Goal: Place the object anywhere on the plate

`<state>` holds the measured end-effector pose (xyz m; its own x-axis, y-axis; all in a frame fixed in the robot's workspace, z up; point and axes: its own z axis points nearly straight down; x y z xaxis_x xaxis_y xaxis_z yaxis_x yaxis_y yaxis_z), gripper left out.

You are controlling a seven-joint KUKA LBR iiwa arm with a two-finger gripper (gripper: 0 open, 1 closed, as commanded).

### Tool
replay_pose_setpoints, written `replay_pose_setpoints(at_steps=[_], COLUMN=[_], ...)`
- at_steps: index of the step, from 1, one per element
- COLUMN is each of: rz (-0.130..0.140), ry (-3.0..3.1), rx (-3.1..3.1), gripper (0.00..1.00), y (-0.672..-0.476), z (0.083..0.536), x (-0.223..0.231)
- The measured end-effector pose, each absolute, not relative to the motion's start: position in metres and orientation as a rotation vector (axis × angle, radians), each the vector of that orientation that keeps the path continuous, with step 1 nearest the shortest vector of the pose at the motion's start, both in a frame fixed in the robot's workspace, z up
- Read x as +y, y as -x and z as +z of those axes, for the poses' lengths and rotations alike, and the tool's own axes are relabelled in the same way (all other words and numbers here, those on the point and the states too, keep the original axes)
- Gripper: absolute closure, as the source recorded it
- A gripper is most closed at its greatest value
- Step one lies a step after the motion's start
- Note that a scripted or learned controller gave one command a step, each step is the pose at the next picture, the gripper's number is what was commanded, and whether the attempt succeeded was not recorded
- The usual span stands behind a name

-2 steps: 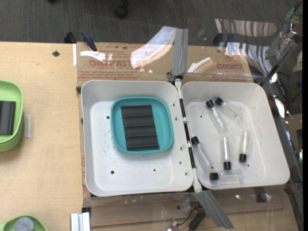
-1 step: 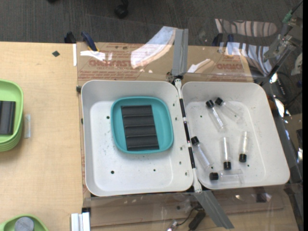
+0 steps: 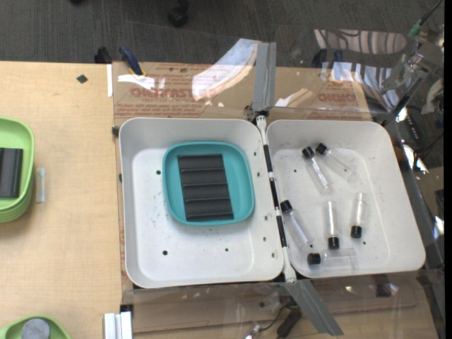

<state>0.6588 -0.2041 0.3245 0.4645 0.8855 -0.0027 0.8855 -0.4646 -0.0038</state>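
Camera view: clear tubes (image 3: 329, 210) faint against right bin (image 3: 395, 189).

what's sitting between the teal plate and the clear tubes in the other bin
In the camera view, only the two bins' adjoining rims and bare white bin floor separate the teal plate from the nearest clear tube; nothing loose lies between.

I can make out red printed lettering on the flattened brown cardboard sheet (image 3: 169, 90) lying behind my two shallow white bins, with more of the same red print on the brown cardboard (image 3: 332, 97) behind the right bin. A clear plastic cover and glare lie over both patches, and the letters are too blurred for me to read any word. I see no other readable writing.
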Motion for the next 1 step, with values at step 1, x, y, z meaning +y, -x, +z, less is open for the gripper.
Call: replay_pose_setpoints(at_steps=[1], rz=[0.003], ry=[2.757], rx=[-1.505], gripper=[0.0], y=[-0.6594], z=[0.3266], x=[-0.2102])
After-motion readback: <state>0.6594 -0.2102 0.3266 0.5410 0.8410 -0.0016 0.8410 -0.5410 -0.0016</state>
